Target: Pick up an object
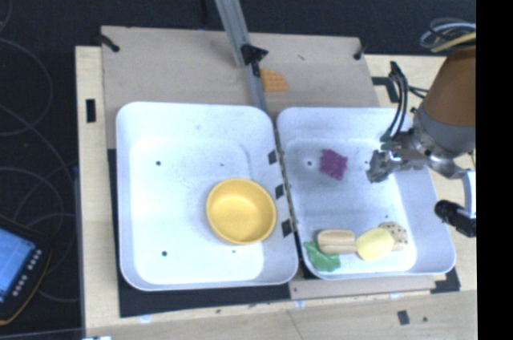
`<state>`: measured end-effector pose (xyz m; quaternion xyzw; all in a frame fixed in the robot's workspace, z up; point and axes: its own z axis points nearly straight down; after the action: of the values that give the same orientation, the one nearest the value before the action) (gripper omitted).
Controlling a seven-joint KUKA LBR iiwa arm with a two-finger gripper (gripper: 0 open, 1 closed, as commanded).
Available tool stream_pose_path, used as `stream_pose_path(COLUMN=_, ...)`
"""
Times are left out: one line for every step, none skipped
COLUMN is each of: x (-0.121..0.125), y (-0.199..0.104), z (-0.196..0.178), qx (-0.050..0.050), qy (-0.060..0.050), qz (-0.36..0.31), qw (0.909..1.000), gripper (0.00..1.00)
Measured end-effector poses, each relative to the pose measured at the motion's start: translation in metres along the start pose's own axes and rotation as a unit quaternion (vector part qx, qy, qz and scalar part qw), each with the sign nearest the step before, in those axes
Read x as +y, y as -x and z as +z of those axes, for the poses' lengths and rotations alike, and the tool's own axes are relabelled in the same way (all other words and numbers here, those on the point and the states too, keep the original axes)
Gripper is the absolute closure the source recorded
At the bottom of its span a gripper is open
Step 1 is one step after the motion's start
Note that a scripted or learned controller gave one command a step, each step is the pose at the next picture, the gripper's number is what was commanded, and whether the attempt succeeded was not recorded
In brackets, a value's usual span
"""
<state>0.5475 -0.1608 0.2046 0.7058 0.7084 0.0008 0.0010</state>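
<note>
Plainly, the right bin (417, 194) held everything graspable, while the left bin (160, 138) held a yellow bowl (240, 210). Over the right bin's far right side hung the gripper (378, 168); whether its pincer stood apart or together I could not tell. Risk: the purple block (333, 163), just to its left, could be nudged aside if the descent landed off-centre.

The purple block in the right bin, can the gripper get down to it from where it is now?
Probably yes. The purple block lies alone on the right bin's floor, apart from the pile of items at the near wall, and the gripper hangs just beside it with nothing between them.
</note>
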Motion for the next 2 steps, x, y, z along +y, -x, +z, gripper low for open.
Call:
stream_pose_path(x=0.018, y=-0.048, z=0.004, qx=0.001, qy=0.000, qz=-0.002, qw=1.0000, gripper=1.00)
stream_pose_path(x=0.036, y=-0.090, z=0.002, qx=0.001, qy=0.000, qz=-0.002, qw=1.0000, gripper=1.00)
